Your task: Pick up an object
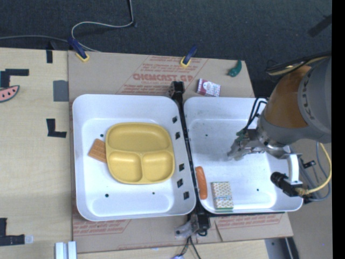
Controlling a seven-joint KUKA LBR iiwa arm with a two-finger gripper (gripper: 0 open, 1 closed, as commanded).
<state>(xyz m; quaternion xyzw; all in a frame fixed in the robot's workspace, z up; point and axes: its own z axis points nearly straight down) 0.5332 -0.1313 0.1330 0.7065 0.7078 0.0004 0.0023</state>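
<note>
On the left of the tabletop, a few dark tape marks can be seen, and past them the left bin is found. In it a yellow divided tray is laid flat, with a tan ridged piece tucked against its left edge and partly under it. A black divider is set between the two bins.

In the right bin, an orange carrot-like piece is laid along the left wall near the front, and just beside it, at the front wall, a small pale box is placed. These two are the nearest candidates for the pick, and both are seen resting on the bin floor, untouched. Behind the bin, a small printed packet is left on the cardboard.

Further right, the gripper is lowered over the bare middle of the right bin, well apart from the carrot-like piece and the box. Whether the fingers are wide or narrow cannot be told from this slant; nothing is seen between them.

The task is judged to be at its start: no object has been lifted, and the approach, the closing and the lift are all left to be done.
</note>
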